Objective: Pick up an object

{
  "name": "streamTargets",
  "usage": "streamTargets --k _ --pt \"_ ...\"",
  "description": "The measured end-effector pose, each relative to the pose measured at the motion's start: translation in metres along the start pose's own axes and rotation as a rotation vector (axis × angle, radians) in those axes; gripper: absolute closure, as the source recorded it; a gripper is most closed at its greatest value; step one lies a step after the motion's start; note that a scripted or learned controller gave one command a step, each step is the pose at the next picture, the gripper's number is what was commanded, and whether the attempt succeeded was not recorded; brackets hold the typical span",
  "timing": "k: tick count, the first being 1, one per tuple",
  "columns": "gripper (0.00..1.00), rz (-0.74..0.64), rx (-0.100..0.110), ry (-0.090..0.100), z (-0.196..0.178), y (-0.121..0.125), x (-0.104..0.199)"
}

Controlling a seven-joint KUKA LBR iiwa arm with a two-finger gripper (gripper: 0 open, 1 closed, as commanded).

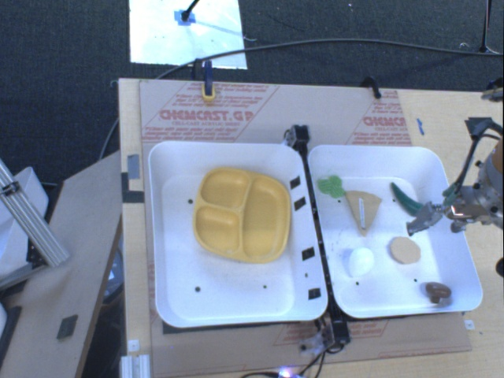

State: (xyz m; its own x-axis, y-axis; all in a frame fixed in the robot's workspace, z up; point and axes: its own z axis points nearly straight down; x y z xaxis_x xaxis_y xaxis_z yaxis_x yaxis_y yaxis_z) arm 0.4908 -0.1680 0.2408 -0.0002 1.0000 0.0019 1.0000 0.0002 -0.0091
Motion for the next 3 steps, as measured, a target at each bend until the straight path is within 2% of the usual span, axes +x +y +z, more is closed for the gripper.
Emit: streamTargets --k 1,2,3 --pt "0.0 -0.003 -0.011 -0.002 -0.005 0.002 0.0" --pt "0.0 0.0 -0.006 -0.002 0.051 0.005 -0.009" --pt "0.0 -0.001 -0.006 0.0 0.104 0.007 0.002"
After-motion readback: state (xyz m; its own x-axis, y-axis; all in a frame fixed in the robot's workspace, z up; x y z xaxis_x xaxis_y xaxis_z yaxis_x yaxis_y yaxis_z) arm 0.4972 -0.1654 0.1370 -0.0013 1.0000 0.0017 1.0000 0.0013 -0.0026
